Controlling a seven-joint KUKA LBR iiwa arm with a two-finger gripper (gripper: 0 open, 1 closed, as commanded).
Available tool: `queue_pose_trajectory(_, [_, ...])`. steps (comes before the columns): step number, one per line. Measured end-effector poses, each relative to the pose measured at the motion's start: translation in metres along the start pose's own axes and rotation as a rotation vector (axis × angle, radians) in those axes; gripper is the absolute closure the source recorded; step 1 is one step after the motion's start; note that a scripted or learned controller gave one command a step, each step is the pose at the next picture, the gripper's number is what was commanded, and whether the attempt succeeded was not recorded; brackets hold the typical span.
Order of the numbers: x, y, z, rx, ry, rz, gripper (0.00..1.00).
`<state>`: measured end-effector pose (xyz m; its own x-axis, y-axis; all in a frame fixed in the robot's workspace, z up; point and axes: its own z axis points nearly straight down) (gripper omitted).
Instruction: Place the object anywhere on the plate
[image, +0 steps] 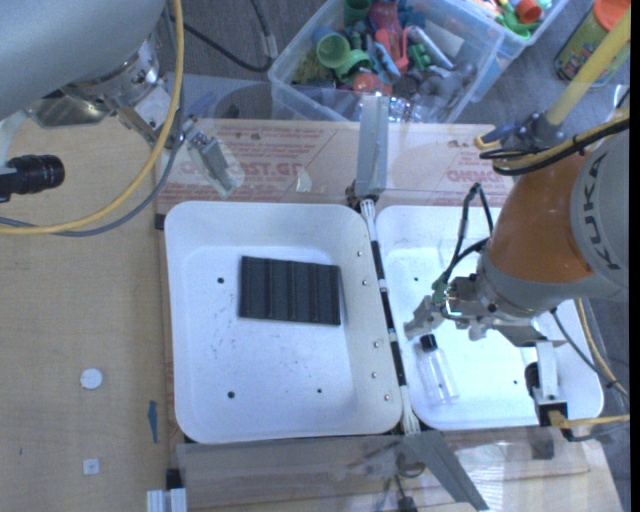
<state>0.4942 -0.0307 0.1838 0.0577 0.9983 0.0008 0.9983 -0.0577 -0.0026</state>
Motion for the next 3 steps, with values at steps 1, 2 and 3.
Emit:
queue_pose_trajectory(1, [0.058,-0.018,0.000,0.002,0.001,0.276,0.00])
queue_pose_trajectory(2, [0.058,-0.017,-0.009,0.002,0.001,0.277,1.00])
queue_pose_trajectory(3, [0.117,-0.022,0.000,0.000,-0.001,0.303,1.00])
